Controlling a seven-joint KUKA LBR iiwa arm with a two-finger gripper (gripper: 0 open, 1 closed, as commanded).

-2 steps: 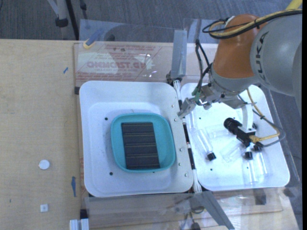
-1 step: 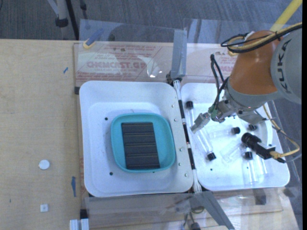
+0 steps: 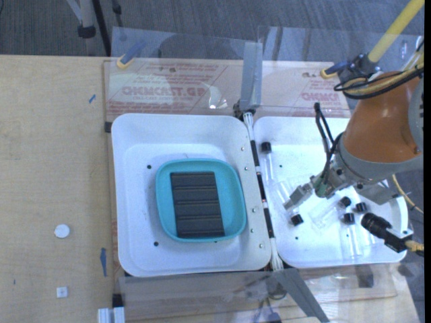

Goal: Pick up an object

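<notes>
A teal dish (image 3: 232,200) lies in the middle of the left bin (image 3: 135,180) with a dark grey ribbed block (image 3: 196,204) resting flat in it. My gripper (image 3: 300,204) hangs low over the left half of the right bin (image 3: 296,247), reaching in under the orange wrist band (image 3: 380,130). Beside it lies a clear plastic piece (image 3: 325,214), faint against the white floor. I cannot tell whether the gripper touches it. A small black piece (image 3: 265,147) sits near the right bin's back left corner.
A raised divider (image 3: 259,187) runs between the two bins. Clear panels and a grey post (image 3: 251,79) stand behind them. Black cables (image 3: 326,136) trail from the arm over the right bin. Bare wooden bench (image 3: 54,180) lies to the left.
</notes>
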